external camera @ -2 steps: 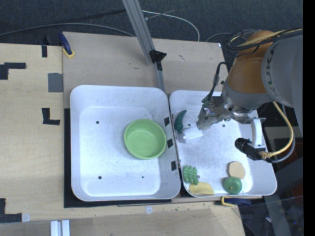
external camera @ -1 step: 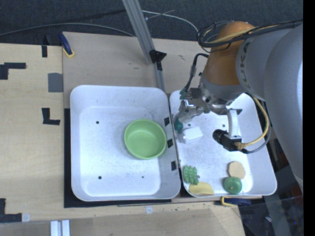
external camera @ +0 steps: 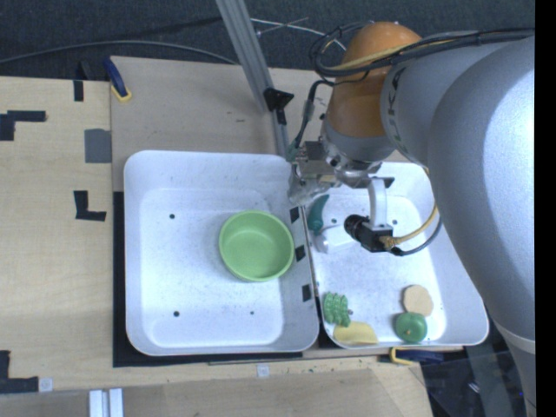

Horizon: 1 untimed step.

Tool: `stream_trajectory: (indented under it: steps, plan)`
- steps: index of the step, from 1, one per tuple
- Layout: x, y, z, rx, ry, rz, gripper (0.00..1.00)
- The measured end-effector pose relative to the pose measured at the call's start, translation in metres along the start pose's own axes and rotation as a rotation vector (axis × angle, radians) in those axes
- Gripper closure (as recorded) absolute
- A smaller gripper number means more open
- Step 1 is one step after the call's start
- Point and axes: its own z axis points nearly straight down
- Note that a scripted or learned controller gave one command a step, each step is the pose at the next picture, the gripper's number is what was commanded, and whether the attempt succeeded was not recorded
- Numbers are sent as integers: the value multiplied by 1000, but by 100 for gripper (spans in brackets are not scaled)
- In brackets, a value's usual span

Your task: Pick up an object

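Single fixed overhead camera, slanted down on both bins (external camera: 139, 233).

Teal object (external camera: 316, 213) at right bin's (external camera: 452, 315) left edge

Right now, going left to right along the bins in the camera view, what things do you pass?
Green bowl → bumpy green toy → yellow wedge → round green fruit, with the tan disc just above it.

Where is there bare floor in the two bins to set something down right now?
Left bin: open floor left of and below the green bowl. Right bin: a bare patch between the gripper and the tan disc. Its near edge is crowded: green bumpy toy, yellow wedge, green ball.
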Motion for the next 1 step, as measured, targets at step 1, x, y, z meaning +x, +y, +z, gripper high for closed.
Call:
stream_trajectory:
  steps: [1]
  plan:
    - [50, 37, -10, -2, 0, 0, 100]
